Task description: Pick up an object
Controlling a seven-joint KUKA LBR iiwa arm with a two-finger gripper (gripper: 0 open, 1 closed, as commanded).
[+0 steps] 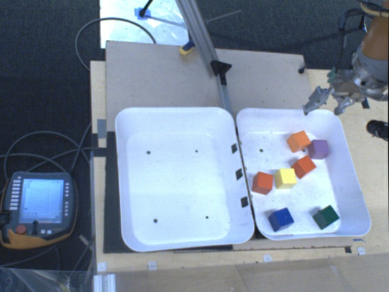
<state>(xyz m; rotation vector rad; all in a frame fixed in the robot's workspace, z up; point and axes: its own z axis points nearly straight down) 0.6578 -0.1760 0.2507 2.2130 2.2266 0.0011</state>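
- Bench (pixel 182 72) first: it carries 2 shallow white bins side by side, so that a block can go from one to the other with a short swing.
- Left bin (pixel 176 175) lies bare of blocks, the likely drop side.
- Right bin (pixel 352 181) holds the whole stock, 7 blocks loose on its floor, scattered with gaps that should let fingers slip in.
- Arm (pixel 374 47) comes in from the right, orange band up top, wrist tilted down toward the far right corner of the right bin, poised above the rim and not among the blocks.
- Gripper (pixel 327 100) hangs over that far rim, its 2 fingers spread apart with nothing between them, ready for a descent, I judge.
- Nearest candidates: orange block (pixel 298 140) just beside purple block (pixel 318 148), both a little nearer than the gripper.
- Middle cluster: red block (pixel 304 165), yellow block (pixel 285 177) and a second orange-red block (pixel 262 182), yellow touching its neighbours, so a tighter pick.
- Near edge: blue block (pixel 281 218) and green block (pixel 326 216), well apart, easy but farthest from the gripper.
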